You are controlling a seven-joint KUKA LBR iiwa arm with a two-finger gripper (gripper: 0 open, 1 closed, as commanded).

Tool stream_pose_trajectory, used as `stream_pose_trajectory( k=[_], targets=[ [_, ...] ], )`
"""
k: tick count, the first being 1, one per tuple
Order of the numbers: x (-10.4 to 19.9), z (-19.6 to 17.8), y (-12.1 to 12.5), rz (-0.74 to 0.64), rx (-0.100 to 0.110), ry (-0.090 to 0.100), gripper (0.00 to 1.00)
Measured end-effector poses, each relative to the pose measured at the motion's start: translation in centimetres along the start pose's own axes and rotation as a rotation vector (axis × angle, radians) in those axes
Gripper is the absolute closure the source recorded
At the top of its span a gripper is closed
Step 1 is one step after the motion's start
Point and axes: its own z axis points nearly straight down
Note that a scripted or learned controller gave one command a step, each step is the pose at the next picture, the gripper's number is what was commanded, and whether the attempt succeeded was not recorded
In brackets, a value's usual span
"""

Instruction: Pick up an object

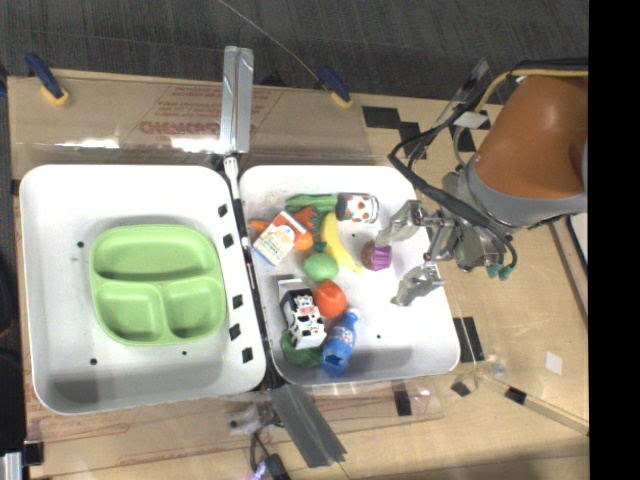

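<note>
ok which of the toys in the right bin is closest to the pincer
The small purple toy. It lies apart from the main pile, just left of the open pincer, while the banana and the other toys sit farther left.

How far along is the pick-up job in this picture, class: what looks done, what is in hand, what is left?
Done: the gripper has reached into the right bin, its fingers spread apart beside the small purple object.
In hand: nothing sits between the fingers.
Left: closing on an object and lifting it. The banana, the tomato and the blue bottle all lie in the bin.
</note>
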Motion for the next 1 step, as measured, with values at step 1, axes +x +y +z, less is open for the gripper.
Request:
stream_pose_trajectory(
  k=[1],
  targets=[
    [-3.75,12.81,4.26,0.148,-0.004,0.009,0.0]
  ],
)
